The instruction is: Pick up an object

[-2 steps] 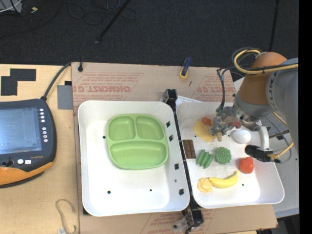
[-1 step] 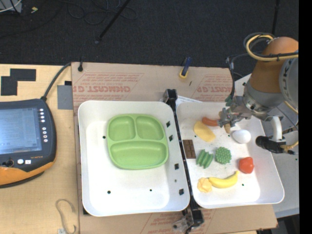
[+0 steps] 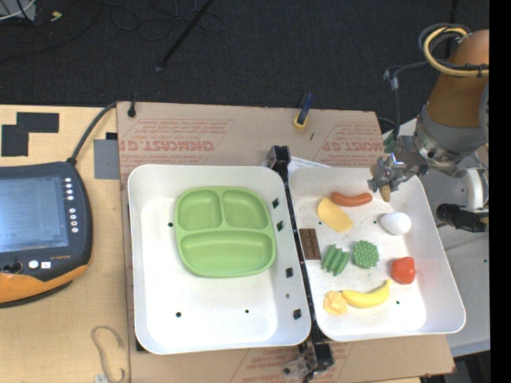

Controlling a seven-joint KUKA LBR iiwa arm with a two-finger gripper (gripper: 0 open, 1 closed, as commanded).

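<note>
The right bin (image 3: pixel 435 294) holds several toy foods: a sausage (image 3: pixel 351 199), a yellow piece (image 3: pixel 334 215), a white egg (image 3: pixel 394 223), green beans (image 3: pixel 335 259), a broccoli head (image 3: pixel 366 254), a red tomato (image 3: pixel 404 270) and a banana (image 3: pixel 366 297). My gripper (image 3: pixel 386 181) hangs over the bin's far right corner, just right of the sausage and above the egg. Nothing is seen between its fingers.
The left bin (image 3: pixel 156 294) carries a green divided plate (image 3: pixel 225 231). A black clamp bar (image 3: pixel 291 238) runs between the bins. A handheld control pendant (image 3: pixel 40 222) lies on the bench at far left. Cables trail over the dark floor behind.
</note>
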